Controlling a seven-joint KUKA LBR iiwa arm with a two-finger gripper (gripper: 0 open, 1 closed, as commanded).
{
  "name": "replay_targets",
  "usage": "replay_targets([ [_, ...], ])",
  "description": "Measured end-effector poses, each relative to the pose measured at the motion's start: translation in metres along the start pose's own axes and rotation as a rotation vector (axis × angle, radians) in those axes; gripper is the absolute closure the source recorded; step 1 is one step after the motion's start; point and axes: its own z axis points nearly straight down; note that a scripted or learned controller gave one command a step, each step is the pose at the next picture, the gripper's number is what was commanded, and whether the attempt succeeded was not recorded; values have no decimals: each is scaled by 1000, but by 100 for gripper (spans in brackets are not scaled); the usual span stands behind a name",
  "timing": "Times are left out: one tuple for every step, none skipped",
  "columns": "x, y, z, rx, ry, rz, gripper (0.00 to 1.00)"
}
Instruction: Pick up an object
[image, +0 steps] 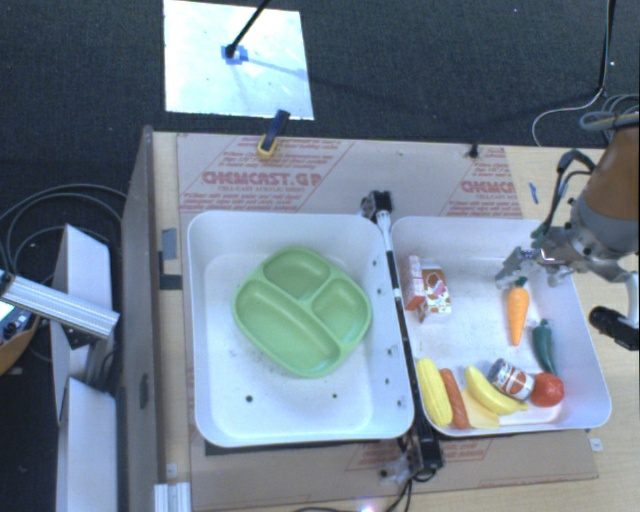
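Nothing lifted yet. Gripper (533, 262) low over right bin (470, 235), just above carrot (516, 312) top; spread or pinched, cannot tell. Carrot flat on bin floor, pepper (544, 345) beside. Grasp and lift left.

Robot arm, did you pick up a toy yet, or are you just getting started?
Not yet. The tool hangs low over the right bin, just above the carrot, and nothing shows between its fingers. The carrot, the banana and the tomato all lie in the bin. Grabbing and lifting one is left.
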Motion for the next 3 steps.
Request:
replay_targets([
  [1, -5, 83, 4, 3, -1, 0],
  [1, -2, 68, -4, 0, -3, 100],
  [142, 21, -28, -12, 7, -20, 100],
])
